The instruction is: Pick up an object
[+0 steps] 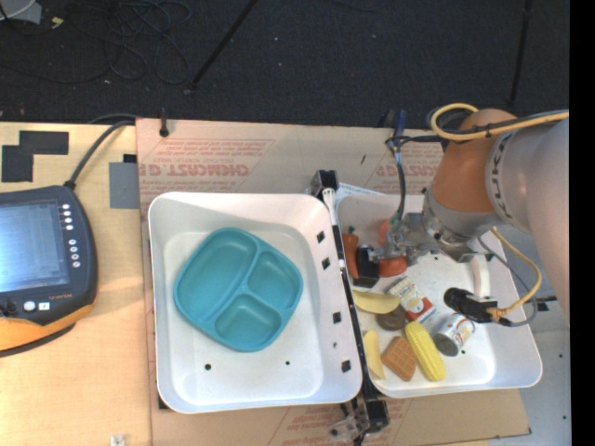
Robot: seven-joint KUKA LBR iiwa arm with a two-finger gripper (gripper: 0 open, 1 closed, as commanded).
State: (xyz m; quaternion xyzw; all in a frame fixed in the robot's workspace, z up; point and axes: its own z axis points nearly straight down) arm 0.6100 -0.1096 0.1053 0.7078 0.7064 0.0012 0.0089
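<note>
Bench (84, 360) of pale wood with a cardboard sheet (232, 156) on it. Two white bins sit on the cardboard, touching side by side. Left bin (186, 379) holds a teal divided plate (239, 288). Right bin (507, 365) has its clutter toward the left and front: banana (375, 300), corn (424, 349), brown block (400, 359), can (451, 333), red item (390, 266). Gripper (398, 238) is low in the right bin's back-left part, just beside the red item; can't tell whether it is open or closed. Pendant (37, 249) lies at the bench's left end, well apart from the bins. Behind the bench is dark floor (307, 72) with cables (139, 35).
</note>
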